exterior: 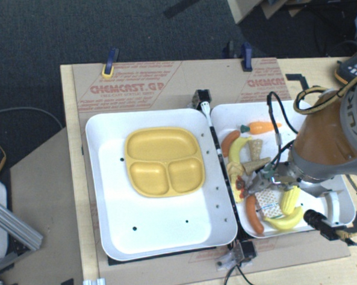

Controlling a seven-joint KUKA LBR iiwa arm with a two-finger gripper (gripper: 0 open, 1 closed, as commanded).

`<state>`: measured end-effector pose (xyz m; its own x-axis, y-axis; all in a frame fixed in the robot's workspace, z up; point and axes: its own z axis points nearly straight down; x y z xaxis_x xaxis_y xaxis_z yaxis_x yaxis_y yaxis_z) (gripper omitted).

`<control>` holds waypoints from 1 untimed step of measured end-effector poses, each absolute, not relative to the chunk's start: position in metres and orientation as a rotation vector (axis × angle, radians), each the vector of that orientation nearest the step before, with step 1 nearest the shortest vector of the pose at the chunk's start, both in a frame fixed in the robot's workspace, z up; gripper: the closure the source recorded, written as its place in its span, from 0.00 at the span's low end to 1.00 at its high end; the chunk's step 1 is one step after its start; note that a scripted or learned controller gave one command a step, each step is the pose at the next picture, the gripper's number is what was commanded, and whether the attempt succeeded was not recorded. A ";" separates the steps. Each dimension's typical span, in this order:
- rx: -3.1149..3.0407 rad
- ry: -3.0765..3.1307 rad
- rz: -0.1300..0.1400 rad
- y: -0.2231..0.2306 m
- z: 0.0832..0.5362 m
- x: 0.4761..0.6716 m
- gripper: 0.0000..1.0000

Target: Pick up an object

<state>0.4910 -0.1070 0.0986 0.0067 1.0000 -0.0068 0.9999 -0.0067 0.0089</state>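
The right bin point(244, 108) holds a heap of toy food: an orange carrot point(261, 128), a red-orange sausage point(228, 143), a yellow banana point(237, 154), a beige wafer piece point(255, 147), a red hot dog point(253, 215), a white speckled packet point(268, 203), a corn cob point(289, 199) and a second banana point(285, 222). My gripper point(257, 178) is down in the middle of this heap, just above the packet and beside the first banana. Dark parts of the hand and cables hide what lies under it. I cannot see any item held.
The left bin point(102, 173) carries a yellow three-compartment plate point(164, 160). The arm's grey and orange body point(323, 145) covers the right bin's right half. Clamps point(108, 69) sit at the bench's back edge.
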 end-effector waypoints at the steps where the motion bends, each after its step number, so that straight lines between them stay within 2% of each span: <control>1: 2.221 2.215 0.002 -0.102 0.104 0.489 1.00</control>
<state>0.4889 -0.1022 0.1039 0.0028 1.0000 -0.0025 1.0000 -0.0028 0.0040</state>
